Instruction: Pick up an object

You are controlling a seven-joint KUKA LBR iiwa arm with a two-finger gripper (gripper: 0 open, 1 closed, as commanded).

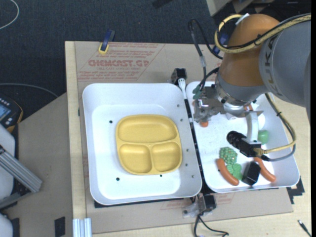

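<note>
- Toy hot dog (pixel 227 172) lies tight against broccoli (pixel 228 155); I might grab both.
- My gripper (pixel 203 113) hangs over the right bin (pixel 286 174); its opening I cannot tell.

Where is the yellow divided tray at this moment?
The yellow divided tray lies flat in the middle of the left bin in the camera view, apart from the toys in the right bin.

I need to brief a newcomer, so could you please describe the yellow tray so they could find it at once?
Start at the two white bins on the bench and take the left bin, away from the arm. The yellow tray lies flat in its middle. It is a rounded plate with three compartments, one long and two small, far larger than the small toys in the right bin.
</note>
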